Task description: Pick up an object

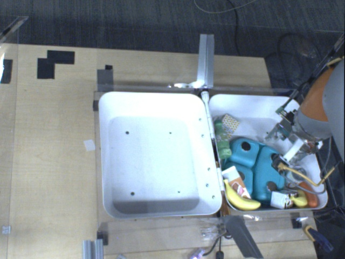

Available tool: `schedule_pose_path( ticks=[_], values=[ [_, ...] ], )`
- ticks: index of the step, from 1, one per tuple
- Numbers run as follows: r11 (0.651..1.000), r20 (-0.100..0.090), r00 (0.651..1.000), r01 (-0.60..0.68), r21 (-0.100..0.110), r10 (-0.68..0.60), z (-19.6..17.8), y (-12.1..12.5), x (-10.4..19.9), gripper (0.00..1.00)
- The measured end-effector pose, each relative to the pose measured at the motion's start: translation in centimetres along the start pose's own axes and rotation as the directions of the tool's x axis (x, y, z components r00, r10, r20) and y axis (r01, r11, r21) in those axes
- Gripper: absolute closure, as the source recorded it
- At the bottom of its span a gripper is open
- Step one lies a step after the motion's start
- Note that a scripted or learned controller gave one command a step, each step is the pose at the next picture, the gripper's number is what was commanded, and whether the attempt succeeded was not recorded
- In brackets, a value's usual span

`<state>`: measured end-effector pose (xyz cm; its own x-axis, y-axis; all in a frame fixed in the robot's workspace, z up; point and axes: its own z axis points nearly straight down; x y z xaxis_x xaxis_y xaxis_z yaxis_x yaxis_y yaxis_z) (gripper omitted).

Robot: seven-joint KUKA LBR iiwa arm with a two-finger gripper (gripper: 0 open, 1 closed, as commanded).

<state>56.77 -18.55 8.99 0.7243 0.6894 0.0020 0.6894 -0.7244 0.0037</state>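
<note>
The right bin holds a heap of objects. A large teal plastic toy lies in its middle. A yellow banana curves along the front edge beside a small red and white packet. Near the divider sit a green item and a dotted yellow-white packet. Small orange, white and yellow pieces lie in the front right corner. My gripper hangs over the right side of this bin, just above the toy's right edge, with nothing visibly held.
The left bin is white with a few small dark holes in its floor. A metal post rises behind the divider between the bins. Black marks lie on the wooden bench at far left. Cables run across the dark floor behind.
</note>
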Motion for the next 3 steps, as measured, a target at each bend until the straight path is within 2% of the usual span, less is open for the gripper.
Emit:
schedule_pose_path(
  ticks=[1, 2, 3],
  values=[
    [0.984, -0.006, 0.984, 0.178, -0.026, -0.178, -0.1, -0.9, -1.1, 0.00],
    [0.999, 0.000, 0.999, 0.037, 0.000, -0.037, -10.2, -2.4, -3.6, 0.00],
    [0.984, 0.002, 0.984, -0.177, 0.001, 0.177, -12.7, 0.8, -0.2, 0.00]
  ],
)
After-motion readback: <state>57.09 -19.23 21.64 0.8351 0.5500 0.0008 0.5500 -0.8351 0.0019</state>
